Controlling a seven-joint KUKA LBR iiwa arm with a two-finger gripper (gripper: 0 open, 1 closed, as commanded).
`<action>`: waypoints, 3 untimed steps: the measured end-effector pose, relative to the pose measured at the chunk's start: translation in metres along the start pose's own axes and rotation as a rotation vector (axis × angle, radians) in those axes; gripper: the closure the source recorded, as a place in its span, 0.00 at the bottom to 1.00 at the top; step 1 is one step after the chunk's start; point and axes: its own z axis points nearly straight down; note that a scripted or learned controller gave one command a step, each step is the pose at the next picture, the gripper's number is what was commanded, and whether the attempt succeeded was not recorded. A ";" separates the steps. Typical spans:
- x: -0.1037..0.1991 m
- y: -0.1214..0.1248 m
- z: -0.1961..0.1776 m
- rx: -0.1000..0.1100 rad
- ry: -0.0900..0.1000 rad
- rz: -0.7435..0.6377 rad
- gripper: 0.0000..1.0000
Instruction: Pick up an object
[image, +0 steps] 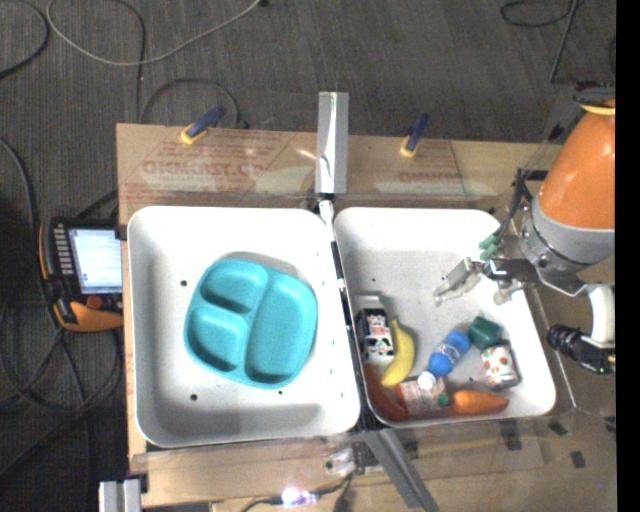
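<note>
Seen from above, my gripper (455, 281) hangs over the upper part of the right bin (420, 228), its fingers slightly apart with nothing between them. The objects lie below it along the bin's near edge: a banana (401, 354), a blue bottle (447, 352), a carrot (478, 402). The left bin (160, 235) holds a teal divided tray (251, 320).

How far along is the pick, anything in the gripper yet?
Nothing looks picked yet. The gripper hangs over the right bin, above bare floor, with nothing visible between its fingers. The banana, blue bottle, carrot and small can lie clustered at the bin's near end. The teal divided plate sits in the left bin. Descent, grasp and lift all remain.
</note>
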 end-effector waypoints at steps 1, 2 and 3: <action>-0.026 -0.028 0.118 0.001 0.002 -0.051 0.00; -0.037 -0.011 0.171 -0.011 0.000 -0.032 0.00; -0.055 -0.018 0.170 -0.023 0.003 0.222 0.00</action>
